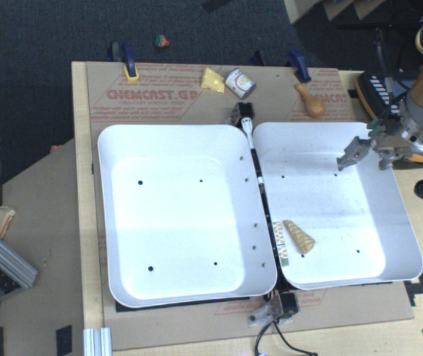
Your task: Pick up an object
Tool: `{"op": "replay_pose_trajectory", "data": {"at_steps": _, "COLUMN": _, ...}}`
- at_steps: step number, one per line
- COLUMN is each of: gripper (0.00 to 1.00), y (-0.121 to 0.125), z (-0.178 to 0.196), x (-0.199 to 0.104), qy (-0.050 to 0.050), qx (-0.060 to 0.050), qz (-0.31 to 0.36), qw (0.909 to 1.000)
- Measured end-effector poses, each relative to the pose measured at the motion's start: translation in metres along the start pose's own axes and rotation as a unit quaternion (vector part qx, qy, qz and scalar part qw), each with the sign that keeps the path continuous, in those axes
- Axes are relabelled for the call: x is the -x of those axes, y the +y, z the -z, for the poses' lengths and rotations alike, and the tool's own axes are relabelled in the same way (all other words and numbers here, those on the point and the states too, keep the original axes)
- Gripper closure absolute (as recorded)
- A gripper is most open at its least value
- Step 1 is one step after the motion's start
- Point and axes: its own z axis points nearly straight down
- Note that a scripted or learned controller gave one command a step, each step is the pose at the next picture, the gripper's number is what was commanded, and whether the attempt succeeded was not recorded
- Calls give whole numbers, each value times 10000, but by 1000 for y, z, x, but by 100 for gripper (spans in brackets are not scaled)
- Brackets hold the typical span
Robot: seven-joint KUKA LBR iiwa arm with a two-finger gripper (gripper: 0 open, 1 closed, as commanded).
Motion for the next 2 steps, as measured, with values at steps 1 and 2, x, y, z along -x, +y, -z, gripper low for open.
{"op": "replay_pose_trajectory", "data": {"at_steps": 1, "gripper": 100, "y": 1, "z": 11, "x": 0, "qy": -7, "qx": 17, "qz": 5, "qw": 10000}}
{"op": "replay_pose_trajectory", "data": {"at_steps": 2, "gripper": 100, "y": 14, "z": 168, "x": -42, "qy": -19, "qx": 108, "qz": 33, "qw": 9999}}
